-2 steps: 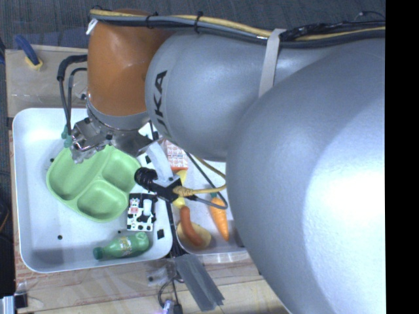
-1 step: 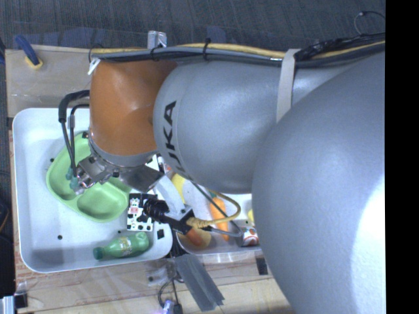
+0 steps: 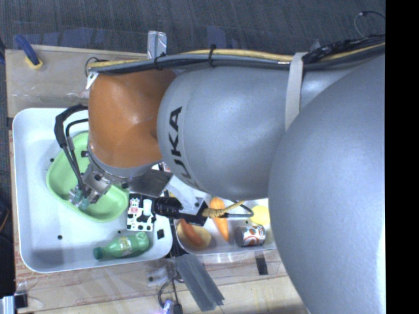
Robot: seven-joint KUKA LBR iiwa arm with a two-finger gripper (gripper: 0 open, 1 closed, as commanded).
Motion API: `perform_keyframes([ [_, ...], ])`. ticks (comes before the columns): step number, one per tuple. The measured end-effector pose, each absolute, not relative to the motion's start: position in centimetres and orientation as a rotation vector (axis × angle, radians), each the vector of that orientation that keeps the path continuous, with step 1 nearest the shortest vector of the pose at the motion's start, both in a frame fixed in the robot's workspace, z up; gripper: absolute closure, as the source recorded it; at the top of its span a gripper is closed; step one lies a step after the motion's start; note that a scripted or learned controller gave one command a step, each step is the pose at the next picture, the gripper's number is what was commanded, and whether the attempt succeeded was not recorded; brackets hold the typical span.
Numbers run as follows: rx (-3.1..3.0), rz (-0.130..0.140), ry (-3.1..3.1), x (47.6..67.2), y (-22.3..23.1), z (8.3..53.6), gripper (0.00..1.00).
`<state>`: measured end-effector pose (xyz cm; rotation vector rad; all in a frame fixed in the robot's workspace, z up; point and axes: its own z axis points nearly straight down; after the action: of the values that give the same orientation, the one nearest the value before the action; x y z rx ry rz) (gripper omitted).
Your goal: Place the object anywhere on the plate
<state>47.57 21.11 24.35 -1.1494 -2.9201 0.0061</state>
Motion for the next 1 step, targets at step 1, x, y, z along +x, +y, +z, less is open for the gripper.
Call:
perform_keyframes([
  [1,-1.151,0.006,-2.92,47.59,21.07,24.36,0.0],
])
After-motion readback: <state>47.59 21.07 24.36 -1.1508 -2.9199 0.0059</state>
